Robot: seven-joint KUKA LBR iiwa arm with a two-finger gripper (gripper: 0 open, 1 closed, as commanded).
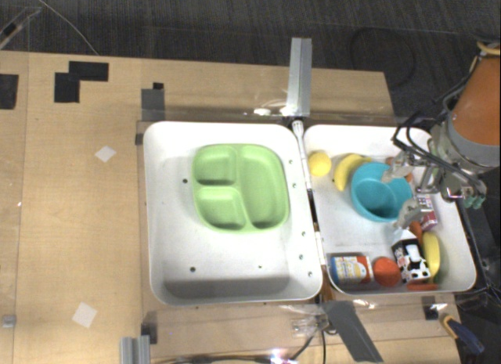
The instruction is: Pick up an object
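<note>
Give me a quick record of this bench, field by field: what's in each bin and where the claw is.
left bin: green divided tray, lying flat
right bin: blue bowl, yellow ball, banana, orange carton, red item, second banana, black-and-white item
claw: over the right bin, at the blue bowl's right edge
claw fingers: cannot tell
held object: none visible

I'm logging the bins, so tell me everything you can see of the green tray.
The green tray looks like light green plastic, a rounded rectangle with three compartments: two smaller ones on its left side, one longer on its right. It lies flat and right side up, slightly turned, in the left bin, toward the far side. Nothing shows inside it.
</note>
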